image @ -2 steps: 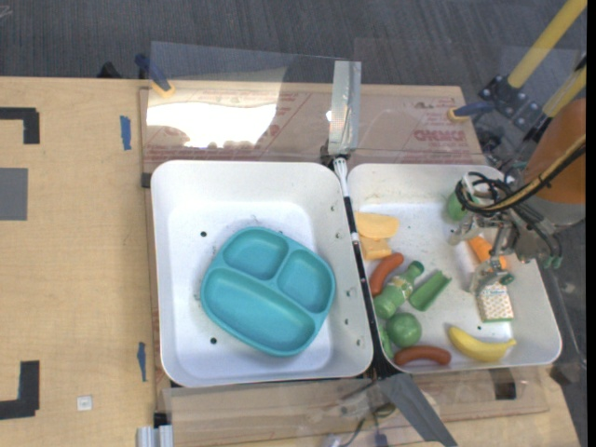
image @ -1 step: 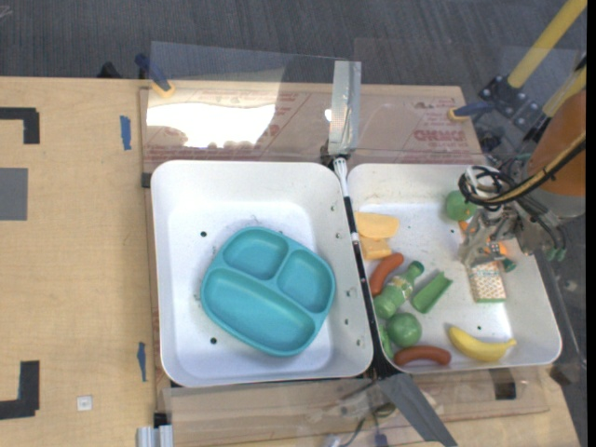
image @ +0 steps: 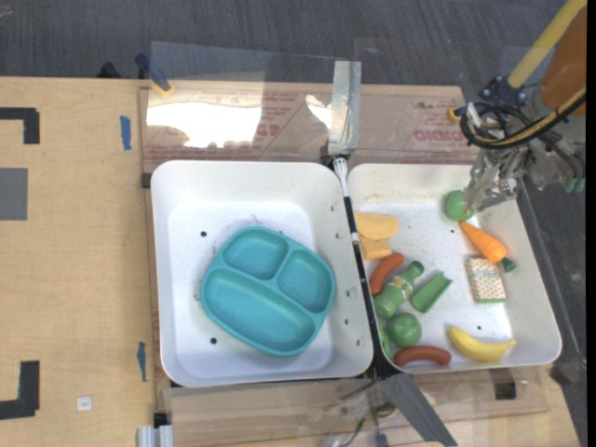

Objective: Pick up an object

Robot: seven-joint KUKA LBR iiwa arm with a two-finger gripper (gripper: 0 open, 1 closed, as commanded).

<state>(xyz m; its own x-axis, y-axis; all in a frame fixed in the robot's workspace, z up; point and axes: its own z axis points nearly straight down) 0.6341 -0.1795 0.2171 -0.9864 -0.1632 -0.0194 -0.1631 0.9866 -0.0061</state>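
My gripper [image: 483,192] hangs over the far right part of the right bin [image: 540,305]. A small green round piece [image: 454,205] lies just to its left, touching or nearly touching it; I cannot tell if it is gripped. An orange carrot [image: 484,241] lies just below the gripper. A speckled cracker block [image: 486,279] and a yellow banana [image: 480,343] sit nearer the front. Towards the bin's left lie a yellow wedge [image: 375,226], an orange-red sausage [image: 385,271], a green cucumber piece [image: 430,291], a green ball [image: 404,328] and a red sausage [image: 421,355].
The left bin [image: 177,203] holds a teal divided plate [image: 268,289]. A clear panel with a grey tape strip [image: 345,110] stands behind the bins. Black cables [image: 494,128] loop off the wrist above the right bin's far edge.
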